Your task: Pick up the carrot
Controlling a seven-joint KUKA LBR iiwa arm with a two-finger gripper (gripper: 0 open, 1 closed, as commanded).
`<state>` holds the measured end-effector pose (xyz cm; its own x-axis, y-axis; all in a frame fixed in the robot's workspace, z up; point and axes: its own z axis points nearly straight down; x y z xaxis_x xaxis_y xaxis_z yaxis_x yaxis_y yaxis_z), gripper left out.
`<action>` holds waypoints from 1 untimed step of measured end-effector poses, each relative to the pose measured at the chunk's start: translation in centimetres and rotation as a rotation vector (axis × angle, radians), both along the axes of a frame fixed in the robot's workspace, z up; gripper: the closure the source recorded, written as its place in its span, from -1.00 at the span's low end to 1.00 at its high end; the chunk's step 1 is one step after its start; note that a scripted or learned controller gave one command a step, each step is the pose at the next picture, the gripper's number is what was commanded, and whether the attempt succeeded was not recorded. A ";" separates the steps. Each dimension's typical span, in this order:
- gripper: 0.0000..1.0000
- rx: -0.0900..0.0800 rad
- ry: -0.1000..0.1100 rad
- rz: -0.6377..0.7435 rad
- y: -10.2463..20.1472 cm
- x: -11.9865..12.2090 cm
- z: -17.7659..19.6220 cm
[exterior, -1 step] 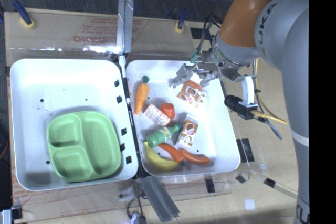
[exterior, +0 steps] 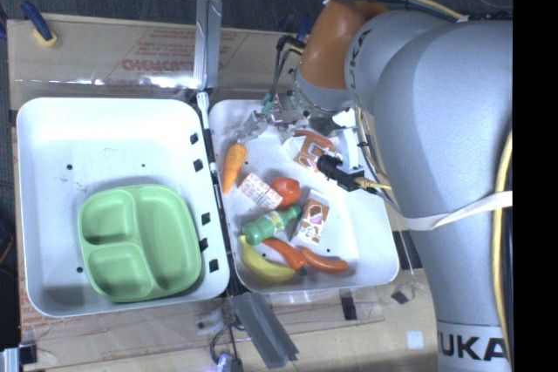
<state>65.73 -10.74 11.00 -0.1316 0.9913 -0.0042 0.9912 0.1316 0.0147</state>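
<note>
Gripper: the metal two-finger gripper (exterior: 261, 122) sits low over the far left corner of the right bin, below the arm's orange band; whether it is spread or closed cannot be told from this slant, and nothing can be seen in its grasp.
Carrot: the small orange carrot with a pale green top (exterior: 233, 165) lies against the left wall of the right bin, just beside and below the gripper, pointing down toward the near edge; whether the gripper touches it is unclear.
Arm: the grey KUKA arm (exterior: 436, 144) reaches in from the right and covers the right side of the bench.
Right bin: the shallow white plastic bin (exterior: 375, 261) also holds a small white-and-red printed packet (exterior: 259, 190), a red-orange tomato-like piece (exterior: 285, 190), a green bottle-shaped toy (exterior: 266, 226), a white-and-orange carton (exterior: 312, 220), a yellow banana (exterior: 264, 266) and a long red-orange chilli-like piece (exterior: 305, 257), all crowded near the middle and near edge.
By the wrist: an orange-and-white packet (exterior: 308, 151) lies under the arm.
Left bin: the second shallow white bin (exterior: 105, 122) holds a light green three-compartment plastic tray (exterior: 138, 241) toward its near side.
</note>
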 end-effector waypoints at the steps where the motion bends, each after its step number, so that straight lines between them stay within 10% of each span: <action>1: -1.00 0.001 0.011 0.127 1.1 -0.2 -1.5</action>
<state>65.54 -9.62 9.52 -0.2558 0.9667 -0.0013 0.9667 0.2558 0.0041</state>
